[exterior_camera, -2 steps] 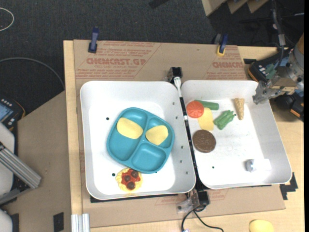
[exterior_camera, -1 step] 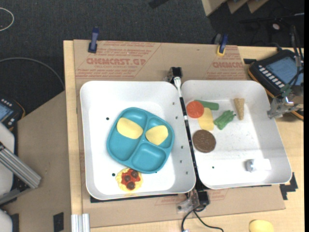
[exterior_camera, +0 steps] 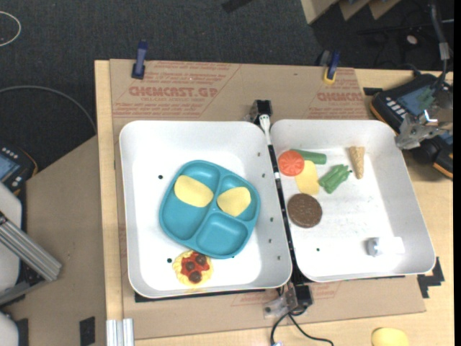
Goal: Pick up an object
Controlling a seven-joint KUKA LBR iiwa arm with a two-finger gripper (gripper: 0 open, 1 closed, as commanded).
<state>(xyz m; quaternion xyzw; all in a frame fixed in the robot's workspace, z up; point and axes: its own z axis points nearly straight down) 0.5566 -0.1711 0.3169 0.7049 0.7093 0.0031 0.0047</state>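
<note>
The right bin (exterior_camera: 403,193) holds a red tomato (exterior_camera: 291,163), a green bean (exterior_camera: 313,156), a yellow block (exterior_camera: 307,179), a green pepper (exterior_camera: 333,178), a tan cone (exterior_camera: 356,161), a brown disc (exterior_camera: 305,210) and a small grey piece (exterior_camera: 373,247). In the left bin (exterior_camera: 140,193) lies a blue divided plate (exterior_camera: 209,225) with two yellow pieces (exterior_camera: 194,191) on it, and a small pizza piece (exterior_camera: 191,267) sits near the front wall. What looks like my gripper (exterior_camera: 418,125) hangs off the right bin's far right corner, apart from every object.
The bins meet at a black centre ridge (exterior_camera: 274,171). Brown cardboard (exterior_camera: 216,85) lies under them, held by blue clamps (exterior_camera: 140,58) at the back. A yellow object (exterior_camera: 389,336) rests on the bench at the front right. Dark equipment (exterior_camera: 403,103) crowds the right edge.
</note>
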